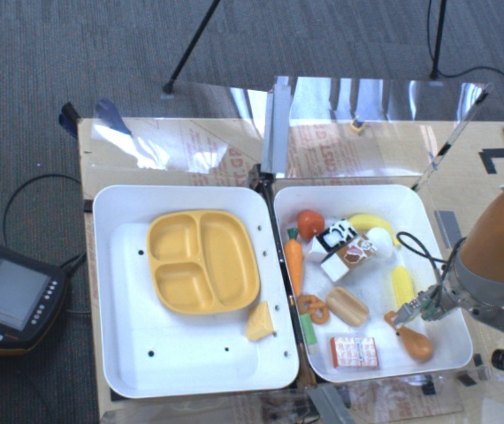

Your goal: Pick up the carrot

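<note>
The carrot (pixel 294 265) is seen lying untouched along the left wall of the right bin (pixel 358 194); the gripper (pixel 408 314) is held well apart, near a drumstick (pixel 414 342); its grasp cannot be told; picking is not yet done.

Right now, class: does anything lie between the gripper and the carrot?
Yes. The gripper sits at the right bin's right side, the carrot along its left wall. The hot dog and pretzel lie between them.
</note>
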`<move>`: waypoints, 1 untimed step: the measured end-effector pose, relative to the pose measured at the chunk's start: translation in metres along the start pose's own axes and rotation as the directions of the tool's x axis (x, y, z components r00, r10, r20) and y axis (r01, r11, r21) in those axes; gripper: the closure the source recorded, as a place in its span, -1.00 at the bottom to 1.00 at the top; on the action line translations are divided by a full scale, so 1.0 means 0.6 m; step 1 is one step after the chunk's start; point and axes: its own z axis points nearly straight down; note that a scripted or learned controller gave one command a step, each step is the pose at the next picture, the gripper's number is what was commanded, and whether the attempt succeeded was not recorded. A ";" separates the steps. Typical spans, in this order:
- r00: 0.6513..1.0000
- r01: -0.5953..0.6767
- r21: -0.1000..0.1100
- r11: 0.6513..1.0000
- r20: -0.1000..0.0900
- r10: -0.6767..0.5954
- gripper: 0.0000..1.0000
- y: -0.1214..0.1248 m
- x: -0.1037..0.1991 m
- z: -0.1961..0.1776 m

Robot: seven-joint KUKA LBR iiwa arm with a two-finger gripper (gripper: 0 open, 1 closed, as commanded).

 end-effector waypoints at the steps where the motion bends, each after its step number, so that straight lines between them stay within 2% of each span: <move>1: 1.000 0.002 0.001 1.000 -0.003 -0.002 -1.00 0.001 0.002 0.000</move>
